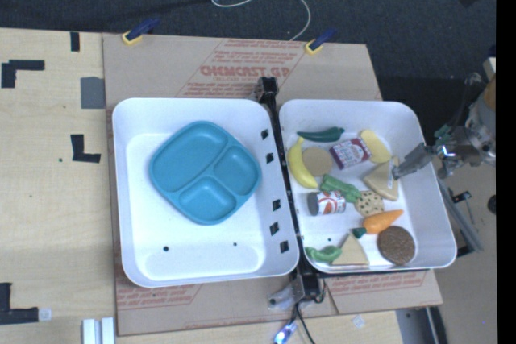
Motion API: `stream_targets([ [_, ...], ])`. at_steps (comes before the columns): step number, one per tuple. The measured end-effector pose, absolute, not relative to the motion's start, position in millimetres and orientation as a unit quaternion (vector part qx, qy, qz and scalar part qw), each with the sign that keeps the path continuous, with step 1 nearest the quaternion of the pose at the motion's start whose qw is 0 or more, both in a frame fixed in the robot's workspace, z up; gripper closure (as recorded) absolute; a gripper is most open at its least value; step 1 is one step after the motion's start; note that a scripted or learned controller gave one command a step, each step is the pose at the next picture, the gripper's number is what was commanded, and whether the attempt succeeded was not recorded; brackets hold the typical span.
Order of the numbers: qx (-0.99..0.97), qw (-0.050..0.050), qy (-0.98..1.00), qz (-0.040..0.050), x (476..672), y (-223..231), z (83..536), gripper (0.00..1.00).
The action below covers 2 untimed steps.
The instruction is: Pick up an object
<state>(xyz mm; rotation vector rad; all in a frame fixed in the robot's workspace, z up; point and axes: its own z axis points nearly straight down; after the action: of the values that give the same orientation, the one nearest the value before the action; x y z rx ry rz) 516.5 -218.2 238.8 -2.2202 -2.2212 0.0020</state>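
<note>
Two shallow white bins sit side by side on a cardboard sheet (pixel 242 68). The left bin (pixel 137 254) holds a blue divided plate (pixel 205 172), lying flat toward its far left part. The right bin (pixel 431 234) holds a heap of toy food. A green chilli pepper (pixel 321 134) lies at the far side, with a banana (pixel 299 165) just left of it along the left wall. A yellow lemon (pixel 375 146) sits to the far right, a purple-labelled packet (pixel 350 152) beside it. Near the middle lie a small red-and-white can (pixel 327 205) and a cracker (pixel 370 201). An orange carrot (pixel 379 221) lies just near of the cracker, and a round brown cookie (pixel 397 244) sits in the near right corner, with a sandwich wedge (pixel 350 254) to its left. The gripper (pixel 401 167) reaches in from the right over the right bin's right side, its tip just above a pale cheese wedge (pixel 381 181); whether it is wide or narrow cannot be told from this view
</note>
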Motion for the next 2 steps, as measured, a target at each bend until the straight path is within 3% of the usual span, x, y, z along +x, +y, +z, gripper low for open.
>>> stream_targets([
  [1,-0.707,0.001,-0.708,0.0007,516.7,-218,249,1.00],
  [2,-0.704,-0.004,-0.710,-0.0036,497.3,-154,367,1.00],
])
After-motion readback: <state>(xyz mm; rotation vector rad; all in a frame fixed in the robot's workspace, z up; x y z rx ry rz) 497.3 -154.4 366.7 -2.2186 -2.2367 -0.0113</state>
